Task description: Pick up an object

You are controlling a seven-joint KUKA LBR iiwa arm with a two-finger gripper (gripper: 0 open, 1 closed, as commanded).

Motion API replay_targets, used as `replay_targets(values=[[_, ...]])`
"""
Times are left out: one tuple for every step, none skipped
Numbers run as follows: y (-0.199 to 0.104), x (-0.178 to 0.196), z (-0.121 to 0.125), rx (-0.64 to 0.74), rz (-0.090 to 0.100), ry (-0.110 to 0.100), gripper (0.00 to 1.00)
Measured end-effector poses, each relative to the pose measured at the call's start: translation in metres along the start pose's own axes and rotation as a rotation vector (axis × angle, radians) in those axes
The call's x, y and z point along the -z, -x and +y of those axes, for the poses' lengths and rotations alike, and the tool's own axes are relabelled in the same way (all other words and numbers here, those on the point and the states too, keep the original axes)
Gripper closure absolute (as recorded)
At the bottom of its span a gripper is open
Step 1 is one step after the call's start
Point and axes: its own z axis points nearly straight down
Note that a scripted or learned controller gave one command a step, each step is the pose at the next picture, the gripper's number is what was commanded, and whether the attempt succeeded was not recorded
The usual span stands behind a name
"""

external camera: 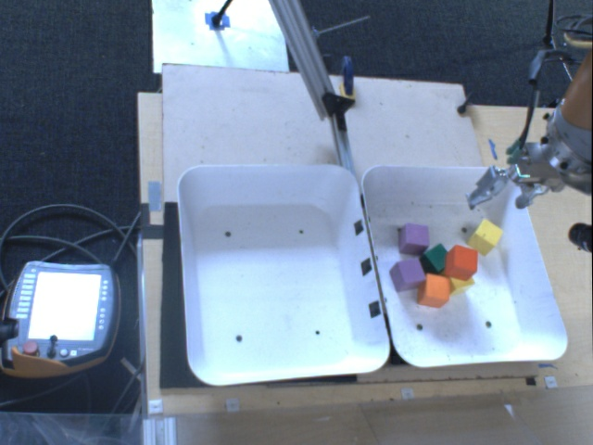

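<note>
Several small cubes lie in the right bin [542, 327]: two purple ones [413, 238] [406, 273], a green one [434, 258], a red-orange one [461, 261], an orange one [433, 290] and a yellow one [485, 236] set slightly apart. Another yellow piece [461, 285] peeks out under the cluster. My gripper [503, 193] hangs over the bin's upper right corner, just above the yellow cube. It is open, with nothing between its fingers [483, 192].
The left bin [199, 341] stands beside the right one, their walls touching. A slanted metal pole [298, 40] with a clamp reaches down to the bins' shared back corner. A teach pendant [60, 318] with cables lies off the bench at left.
</note>
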Motion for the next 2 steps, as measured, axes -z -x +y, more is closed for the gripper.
replay_targets(values=[[0.000,0.002,0.001,0.001,-0.001,0.004,0.00],[-0.003,-0.057,-0.007,-0.002,0.000,-0.001,0.00]])
